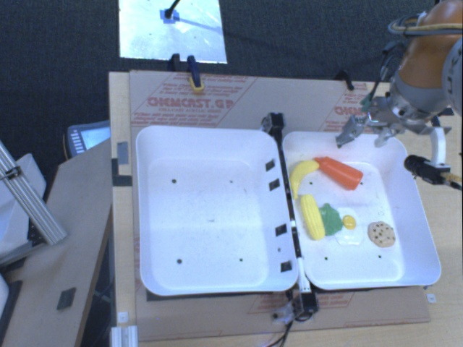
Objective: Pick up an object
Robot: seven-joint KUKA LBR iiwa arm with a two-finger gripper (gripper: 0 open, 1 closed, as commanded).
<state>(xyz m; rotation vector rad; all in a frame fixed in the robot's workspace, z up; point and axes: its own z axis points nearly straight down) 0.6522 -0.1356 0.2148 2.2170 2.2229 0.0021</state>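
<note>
The left bin [210,208] is a shallow white tray on the bench, its floor marked by a few small dark dots. A row of black clips [278,186] runs along the seam where it meets the right bin [412,215], and a dark bundle of cable sits at the near end of that seam.

In the right bin, nearest the seam, a yellow banana [302,175] lies curved, its upper end close to the blunt end of an orange carrot [340,172] that stretches toward the right. Below the banana a yellow corn cob [312,217] lies lengthwise, touching a green leafy piece [331,220] on its right. Just beside the green piece lies a fried egg [349,224], white with a yellow yolk. Further right, apart from the rest, lies a round cookie [381,233] with dark chips.

Above the bin's far right corner hangs the gripper [367,136], carried by the grey arm with its orange band [434,38]. The two fingers stand apart, one toward the left over the bin's far rim and one toward the right, with nothing between them. They sit beyond the carrot and do not touch any object
</note>
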